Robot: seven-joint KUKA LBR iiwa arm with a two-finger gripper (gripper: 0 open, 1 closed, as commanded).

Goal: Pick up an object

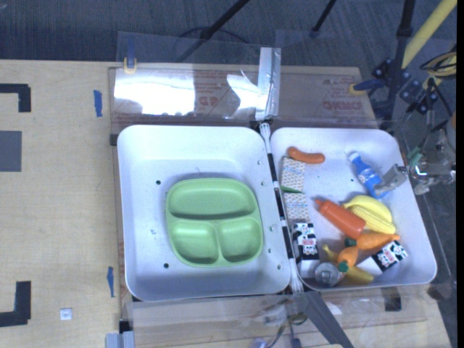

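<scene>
In the right bin [413, 194], crowded toys: bananas [371, 213], orange bottle [341, 218], sausage [306, 155]; hand [415, 171] grip untellable.

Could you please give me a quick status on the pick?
Gripper at right bin's right rim, nothing seen held. Toys piled there, banana topmost. Green tray alone in left bin.

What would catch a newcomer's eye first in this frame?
First, the large green divided plate sitting alone in the left bin. Next, the bright jumble in the right bin: a yellow banana against an orange bottle, a blue bottle further back, and a small sausage near the far wall.
</scene>
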